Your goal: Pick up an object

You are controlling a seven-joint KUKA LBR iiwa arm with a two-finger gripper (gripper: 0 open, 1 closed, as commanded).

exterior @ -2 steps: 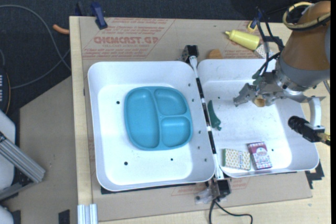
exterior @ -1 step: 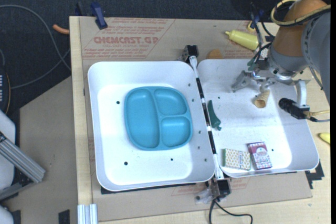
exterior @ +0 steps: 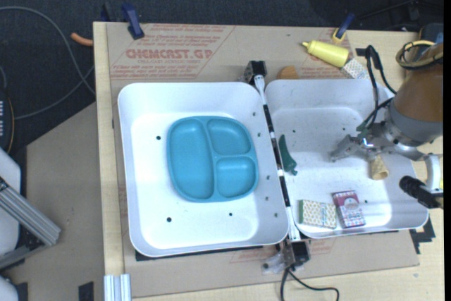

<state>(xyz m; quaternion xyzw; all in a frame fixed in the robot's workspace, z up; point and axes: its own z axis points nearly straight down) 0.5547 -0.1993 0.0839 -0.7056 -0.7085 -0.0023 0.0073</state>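
Note:
My gripper (exterior: 343, 150) hangs low over the middle of the right bin (exterior: 310, 99), reaching in from the right. A small tan cork-like piece (exterior: 379, 167) lies just right of it, beside the wrist. A green tool (exterior: 285, 155) rests against the bin's left wall, well left of the gripper. Near the front wall lie a patterned packet (exterior: 318, 213) and a red-and-white box (exterior: 347, 209), side by side. Nothing shows in the gripper.
The left bin (exterior: 141, 116) holds a blue divided plate (exterior: 211, 157). A yellow bottle (exterior: 328, 51) and a small brown lump (exterior: 287, 72) lie on the bench behind the right bin. Blue clamps (exterior: 132, 21) hold the board's back edge.

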